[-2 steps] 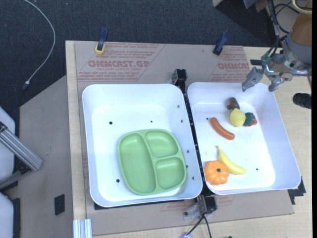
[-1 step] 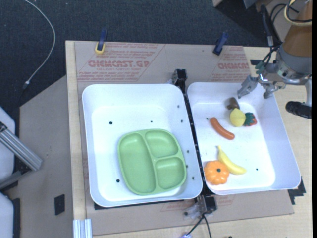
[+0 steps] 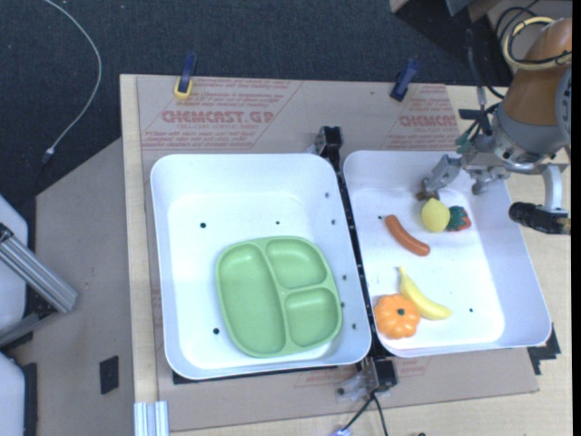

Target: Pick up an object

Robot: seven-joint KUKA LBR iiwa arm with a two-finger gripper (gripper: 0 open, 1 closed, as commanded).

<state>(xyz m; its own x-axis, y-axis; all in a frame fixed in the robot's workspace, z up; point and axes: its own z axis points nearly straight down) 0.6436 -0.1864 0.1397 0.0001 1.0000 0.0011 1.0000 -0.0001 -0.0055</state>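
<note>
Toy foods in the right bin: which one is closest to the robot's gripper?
The yellow lemon, just below the gripper. The sausage, banana and orange pumpkin lie farther down.

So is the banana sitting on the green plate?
No, the banana lies in the right bin beside the orange pumpkin, while the green plate sits in the left bin.

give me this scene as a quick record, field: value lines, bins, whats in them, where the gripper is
left bin: green divided plate
right bin: sausage, yellow lemon, banana, orange pumpkin
beside lemon: small red and green item, too small to identify
gripper: above the right bin's far end, just beyond the lemon
held: nothing seen between the fingers
</note>
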